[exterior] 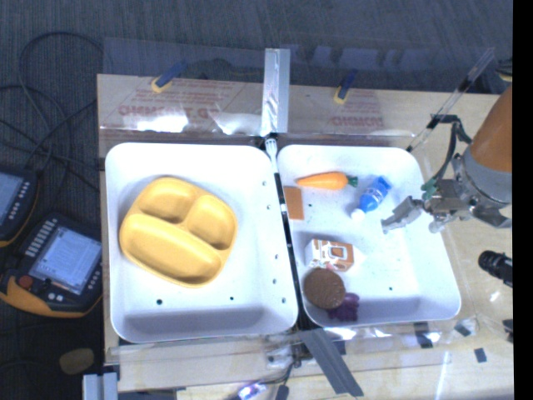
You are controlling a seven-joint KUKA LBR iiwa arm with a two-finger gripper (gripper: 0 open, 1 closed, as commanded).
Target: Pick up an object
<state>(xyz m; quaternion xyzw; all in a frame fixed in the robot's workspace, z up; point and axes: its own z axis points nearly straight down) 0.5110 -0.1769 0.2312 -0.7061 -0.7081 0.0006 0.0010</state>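
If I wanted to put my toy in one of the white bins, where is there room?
The right bin has a bare patch in its right half, below the blue bottle and right of the small carton. Its left side is crowded: carrot, carton, brown disc. The left bin is mostly taken by the yellow tray; bare floor runs along its bottom edge.

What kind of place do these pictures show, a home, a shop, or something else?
Most likely a robotics lab or test bench, not a home. Two shallow white bins sit side by side on a bench, toy-like items such as a carrot lie in the right one, and a handheld control pendant with cables rests on carpet.
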